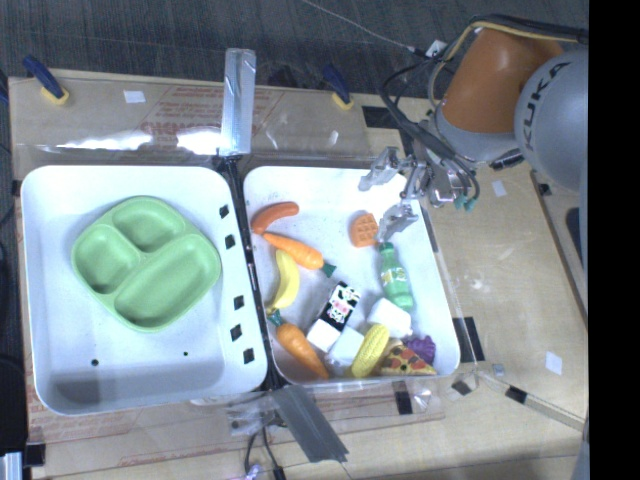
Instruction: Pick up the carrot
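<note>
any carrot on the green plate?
No. The green plate in the left bin has bare compartments; both carrots, and, lie in the right bin.

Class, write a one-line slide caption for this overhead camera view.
Gripper hovers over the right bin of toy food, carrot unpicked.

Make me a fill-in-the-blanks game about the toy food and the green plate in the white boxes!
1. The green plate lies in the ____ bin.
2. The banana is colored ____.
3. The green bottle lies near the ____ wall of the right bin.
4. The gripper hovers over the ____ bin.

Missing words: left; yellow; right; right
</note>
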You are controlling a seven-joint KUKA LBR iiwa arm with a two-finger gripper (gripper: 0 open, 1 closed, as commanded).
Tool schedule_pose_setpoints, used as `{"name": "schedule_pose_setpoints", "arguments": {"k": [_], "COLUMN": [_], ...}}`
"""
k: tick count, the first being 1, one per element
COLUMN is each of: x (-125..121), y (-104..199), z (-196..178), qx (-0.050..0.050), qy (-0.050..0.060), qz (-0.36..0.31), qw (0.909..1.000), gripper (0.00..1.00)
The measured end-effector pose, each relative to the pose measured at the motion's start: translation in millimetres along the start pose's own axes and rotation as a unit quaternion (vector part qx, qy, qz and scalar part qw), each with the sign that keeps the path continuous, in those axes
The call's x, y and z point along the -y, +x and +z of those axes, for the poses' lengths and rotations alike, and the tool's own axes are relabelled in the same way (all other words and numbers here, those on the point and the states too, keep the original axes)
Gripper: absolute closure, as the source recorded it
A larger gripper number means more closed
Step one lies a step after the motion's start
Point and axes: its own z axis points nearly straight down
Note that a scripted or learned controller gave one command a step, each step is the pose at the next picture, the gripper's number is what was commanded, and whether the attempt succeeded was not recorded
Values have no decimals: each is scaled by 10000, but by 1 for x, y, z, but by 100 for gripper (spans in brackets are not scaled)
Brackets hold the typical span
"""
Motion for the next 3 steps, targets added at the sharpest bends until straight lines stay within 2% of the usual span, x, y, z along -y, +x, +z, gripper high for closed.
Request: {"name": "schedule_pose_setpoints", "arguments": {"k": [1,2,3], "x": [-75,-95,-96], "y": [28,71,69], "z": [105,103,92], "qx": [-18,-6,10], "qy": [-16,-10,-1], "qz": [360,754,717], "qw": [9993,9971,9974], "gripper": [0,0,100]}}
